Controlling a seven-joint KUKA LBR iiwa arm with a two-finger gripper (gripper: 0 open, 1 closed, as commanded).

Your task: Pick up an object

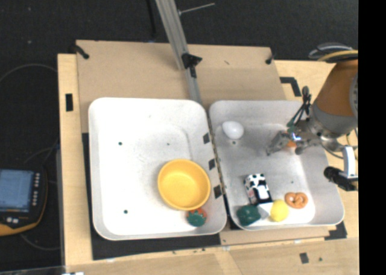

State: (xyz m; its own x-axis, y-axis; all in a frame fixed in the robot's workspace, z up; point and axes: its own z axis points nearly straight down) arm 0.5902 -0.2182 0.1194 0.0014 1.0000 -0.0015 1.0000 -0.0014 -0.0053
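One gripper (283, 143) hovers low over the bare upper floor of the right bin (313, 165), and whether it is spread or pinched cannot be told from here; nothing visibly sits in it. Nearest lies a white ball (232, 129) to its left; further down sit a black-and-white toy (257, 188), an orange pretzel (296, 199), a yellow ball (278, 210) and a green piece (248, 214). The yellow bowl (184, 184) rests in the left bin (120, 129). This looks like the approach step; next, it should centre over one object and descend.
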